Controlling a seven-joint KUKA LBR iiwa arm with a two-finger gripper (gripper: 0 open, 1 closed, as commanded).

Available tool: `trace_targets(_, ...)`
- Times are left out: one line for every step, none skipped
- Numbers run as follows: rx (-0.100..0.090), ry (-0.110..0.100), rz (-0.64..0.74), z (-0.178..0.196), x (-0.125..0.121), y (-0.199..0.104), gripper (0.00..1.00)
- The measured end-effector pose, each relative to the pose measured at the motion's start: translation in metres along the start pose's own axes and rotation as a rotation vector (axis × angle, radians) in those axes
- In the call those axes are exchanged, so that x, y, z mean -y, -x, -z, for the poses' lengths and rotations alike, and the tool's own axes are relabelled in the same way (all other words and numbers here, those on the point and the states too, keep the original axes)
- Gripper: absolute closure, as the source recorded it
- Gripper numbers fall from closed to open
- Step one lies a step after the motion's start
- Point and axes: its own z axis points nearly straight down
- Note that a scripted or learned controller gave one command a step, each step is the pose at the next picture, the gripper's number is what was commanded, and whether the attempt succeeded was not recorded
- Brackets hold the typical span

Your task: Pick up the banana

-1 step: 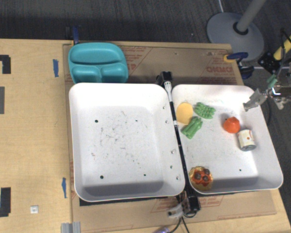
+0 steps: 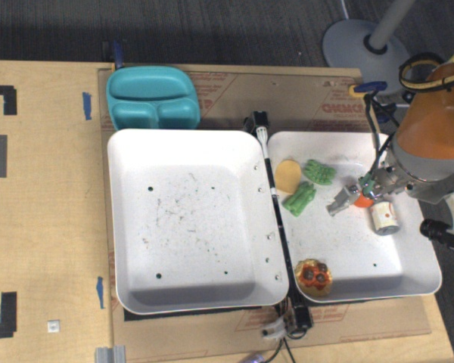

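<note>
1. Yellow-tan, the rounded soft-looking lump [image 2: 287, 176] at the inner back corner of the right-hand shallow white plastic bin [image 2: 348, 257] is the only yellow thing we see, so we judge it to be the banana, though its shape is too foreshortened to be sure.
2. It lies just beside the bin wall next to the left-hand shallow white plastic bin [image 2: 189, 240]. Two knobbly green toy pieces crowd it: one [image 2: 318, 172] near its right, one [image 2: 300, 199] touching or nearly touching its lower edge. We think that crowding leaves little room for a clean approach.
3. Our grey arm with the orange band [image 2: 431, 138] reaches in from the right, and its jaws hang low over the middle of the right bin, well apart from the yellow lump. Whether the jaws are wide or narrow we cannot tell, and we see nothing clearly held between them.
4. A small orange-red object [image 2: 365, 200] sits right at the jaws, and a short white cylinder [image 2: 384, 218] lies just beside them. We judge the arm is placed over these, not over the task's thing.
5. A speckled red-and-yellow ball [image 2: 312, 274] rests at the near inner corner, away from any likely path.
6. A teal moulded plastic tray [image 2: 153, 97] sits on the cardboard-covered tabletop [image 2: 45, 203] behind the left bin.
7. By our reading the pick is not yet begun; the next move calls for travelling left and back.
</note>
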Motion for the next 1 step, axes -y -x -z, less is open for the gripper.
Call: trace_targets(0.000,-0.001,-0.095,0.0163,0.0318,-0.0921,0.00)
